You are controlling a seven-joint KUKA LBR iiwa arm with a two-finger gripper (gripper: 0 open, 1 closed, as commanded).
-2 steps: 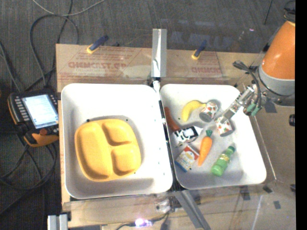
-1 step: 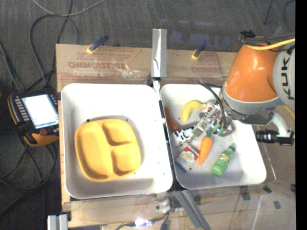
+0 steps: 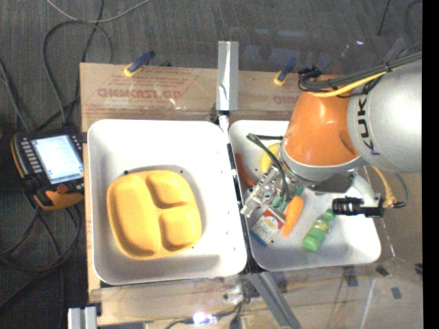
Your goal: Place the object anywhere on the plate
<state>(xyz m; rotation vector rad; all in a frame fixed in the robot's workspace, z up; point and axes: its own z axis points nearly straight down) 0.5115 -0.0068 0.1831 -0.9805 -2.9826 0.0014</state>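
- Two white bins side by side on bench: left bin [image 3: 96, 184], right bin [image 3: 357, 249].
- Yellow three-compartment plate [image 3: 154, 213] in left bin, lying flat, a little left of centre; nothing resting on it.
- Toy carrot [image 3: 293, 214] in right bin, lying on the floor; long axis near upright in the view, leaning slightly, thick end up near the wrist, thin end pointing down toward the bin's front edge.
- Green bottle [image 3: 318, 232] just right of carrot, lying on its side, tilted, cap end up and to the right.
- Small red, white and blue carton [image 3: 267, 226] just left of carrot, near the bin's left wall.
- Yellow item [image 3: 269, 157] partly hidden under the arm at the bin's upper left; kind not clear.
- Gripper [image 3: 259, 196] low in right bin, above the carton and beside the carrot's upper end, hanging from the orange-banded wrist [image 3: 322, 132].
- Claw state: cannot tell; metal parts cluttered, no object visibly clamped.
- Handheld control pendant [image 3: 48, 160] on the floor left of bench, screen lit.
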